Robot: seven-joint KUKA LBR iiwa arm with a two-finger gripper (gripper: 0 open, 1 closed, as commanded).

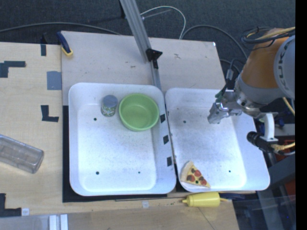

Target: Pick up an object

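Note:
A toy pizza slice (194,175) lies at the near left corner of the right bin (211,143). In the left bin (115,166) a green bowl (138,111) sits at the far right, with a small grey-lidded can (109,105) just left of it. My gripper (215,115) hangs over the far right part of the right bin, well away from the pizza slice, and I see nothing between its fingers.
A yellow mustard bottle (201,200) lies on the bench just in front of the right bin. A clear plastic container (19,153) rests on the bench at the far left. A metal pole (139,28) slants up from between the bins.

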